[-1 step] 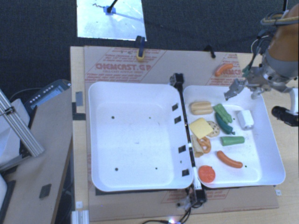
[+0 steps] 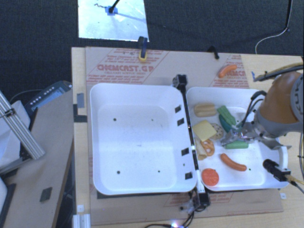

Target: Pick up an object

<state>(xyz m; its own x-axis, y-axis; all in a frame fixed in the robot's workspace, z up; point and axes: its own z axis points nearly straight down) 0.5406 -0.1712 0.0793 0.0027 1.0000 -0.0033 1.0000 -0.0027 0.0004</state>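
Seen from above, at a slant. I am reaching in from the right, my grey arm with its orange band lying over the right bin, and my gripper is sitting low among the toy food there. How far my jaws are standing apart I cannot tell at this size, nor whether anything is lying between them.

Both bins are shallow, smooth white plastic with rounded corners; the left bin is showing a few small dark dots on its floor. They are resting side by side on a pale board printed with red lettering, which is lying on the wooden bench.

The things I could be picking up are glossy, moulded play pieces. A tan bun is lying near the bin's upper left. A dark green block is slanting just beside my gripper, and a lighter green bar is lying just below it, close enough that I cannot say whether they are touching. A pale yellow wedge is sitting to the left, with an orange pretzel-like ring under it. An orange sausage is lying well clear of me near the bin's middle, and a round red tomato is resting in the lower left corner. A second sausage is lying outside the bin on the board.
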